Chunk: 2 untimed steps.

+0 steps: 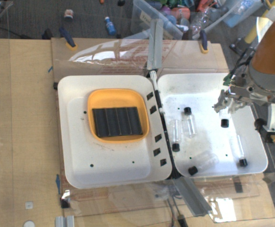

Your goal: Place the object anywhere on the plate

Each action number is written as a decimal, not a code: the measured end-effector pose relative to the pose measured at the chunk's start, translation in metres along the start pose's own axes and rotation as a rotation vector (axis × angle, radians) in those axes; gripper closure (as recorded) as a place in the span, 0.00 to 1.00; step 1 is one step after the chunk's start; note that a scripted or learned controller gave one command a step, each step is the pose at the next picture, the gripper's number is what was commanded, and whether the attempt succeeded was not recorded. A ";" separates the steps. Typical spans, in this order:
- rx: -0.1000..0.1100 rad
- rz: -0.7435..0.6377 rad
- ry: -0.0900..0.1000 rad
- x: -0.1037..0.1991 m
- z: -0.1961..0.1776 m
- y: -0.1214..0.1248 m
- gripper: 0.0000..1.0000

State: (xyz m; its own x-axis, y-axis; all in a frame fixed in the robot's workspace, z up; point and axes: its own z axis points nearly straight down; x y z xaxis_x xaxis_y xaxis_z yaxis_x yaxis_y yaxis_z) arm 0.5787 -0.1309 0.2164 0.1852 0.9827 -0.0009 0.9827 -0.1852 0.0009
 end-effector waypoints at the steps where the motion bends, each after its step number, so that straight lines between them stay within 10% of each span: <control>1: -0.002 -0.045 0.000 0.022 0.014 0.039 1.00; 2: -0.004 -0.298 0.000 0.046 0.012 0.073 1.00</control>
State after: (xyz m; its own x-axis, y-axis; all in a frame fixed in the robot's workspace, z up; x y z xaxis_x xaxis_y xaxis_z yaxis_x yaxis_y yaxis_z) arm 0.6591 -0.0993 0.2044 -0.1117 0.9937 -0.0021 0.9937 0.1117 0.0048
